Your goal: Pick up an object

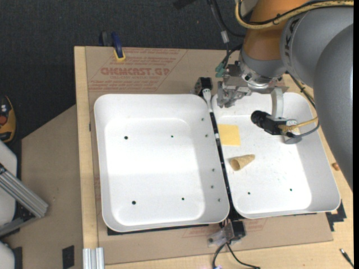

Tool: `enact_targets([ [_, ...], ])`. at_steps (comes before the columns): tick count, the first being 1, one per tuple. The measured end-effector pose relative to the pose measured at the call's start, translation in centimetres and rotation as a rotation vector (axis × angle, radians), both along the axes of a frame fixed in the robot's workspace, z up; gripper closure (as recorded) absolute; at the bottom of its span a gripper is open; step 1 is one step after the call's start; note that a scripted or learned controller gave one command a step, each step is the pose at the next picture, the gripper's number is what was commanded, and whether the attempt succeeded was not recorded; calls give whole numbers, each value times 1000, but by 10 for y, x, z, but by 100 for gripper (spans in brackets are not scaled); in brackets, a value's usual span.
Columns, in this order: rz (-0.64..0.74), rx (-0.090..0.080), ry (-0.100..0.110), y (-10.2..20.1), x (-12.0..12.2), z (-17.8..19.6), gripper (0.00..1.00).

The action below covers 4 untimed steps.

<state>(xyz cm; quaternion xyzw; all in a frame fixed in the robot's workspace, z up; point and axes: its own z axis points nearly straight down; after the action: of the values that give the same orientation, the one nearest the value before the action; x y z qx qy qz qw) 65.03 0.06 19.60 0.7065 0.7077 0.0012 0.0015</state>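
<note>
A flat yellow square (229,134) lies in the right bin (280,178) near its left wall. Just below it rests a small tan cone (241,161), lying on its side. My gripper (229,96) hangs over the back left corner of the right bin, a short way behind the yellow square and apart from both objects. Nothing shows in its grasp.
The left bin (104,150) sits beside the right one, and the two share a dark seam (219,150). Both rest on a brown board (140,66) with a blue and yellow clamp (116,45) at its back edge. The grey arm covers the back right.
</note>
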Motion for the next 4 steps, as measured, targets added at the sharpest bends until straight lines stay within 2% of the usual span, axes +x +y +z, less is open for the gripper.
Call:
enact_targets([
  [1, 3, 2, -4, 38, 18, 41, 100],
  [2, 8, 4, -2, 132, -2, 78, 100],
  [3, 0, 1, -1, 138, 17, 85, 100],
  [4, 7, 4, 0, 225, 15, 84, 100],
])
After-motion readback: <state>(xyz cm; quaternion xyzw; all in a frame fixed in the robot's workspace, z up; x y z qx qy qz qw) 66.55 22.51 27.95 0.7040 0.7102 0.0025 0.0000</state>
